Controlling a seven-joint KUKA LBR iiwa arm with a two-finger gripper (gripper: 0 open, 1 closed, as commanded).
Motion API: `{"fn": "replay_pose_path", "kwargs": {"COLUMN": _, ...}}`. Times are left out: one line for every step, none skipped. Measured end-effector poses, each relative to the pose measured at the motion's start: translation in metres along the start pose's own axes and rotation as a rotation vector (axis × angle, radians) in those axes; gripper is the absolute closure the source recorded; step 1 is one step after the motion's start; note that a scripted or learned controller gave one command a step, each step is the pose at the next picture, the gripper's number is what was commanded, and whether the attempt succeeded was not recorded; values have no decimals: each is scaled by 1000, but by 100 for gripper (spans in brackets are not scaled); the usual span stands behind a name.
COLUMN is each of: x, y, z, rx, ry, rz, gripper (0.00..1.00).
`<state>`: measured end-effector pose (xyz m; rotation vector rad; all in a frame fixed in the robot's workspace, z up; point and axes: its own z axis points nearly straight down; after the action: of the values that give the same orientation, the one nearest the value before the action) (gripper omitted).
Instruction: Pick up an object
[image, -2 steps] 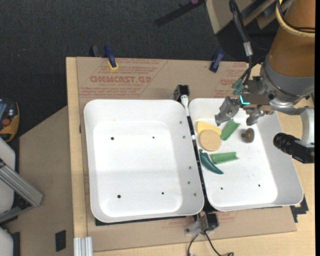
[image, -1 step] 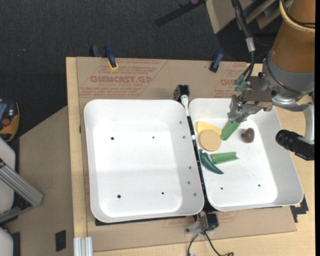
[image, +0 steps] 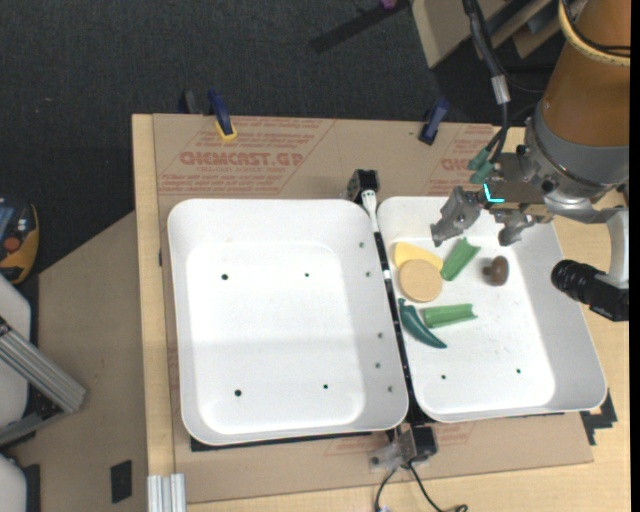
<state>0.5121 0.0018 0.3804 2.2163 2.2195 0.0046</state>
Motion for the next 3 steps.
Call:
{"fn": "replay_pose_path", "kwargs": {"x": 0, "y": 1, "z": -11, "rx": -4, "ry": 0, "rz": -1, "gripper": 100}}
{"fn": "replay_pose_path", "kwargs": {"x": -54, "y": -36, "z": 54, "rx": 15, "ry": 1, "rz": 9, "gripper": 100}}
{"fn": "replay_pose_path", "kwargs": {"x": 6, "y": -32, "z": 4, "rx": -1, "ry": 3, "rz": -5, "gripper": 100}}
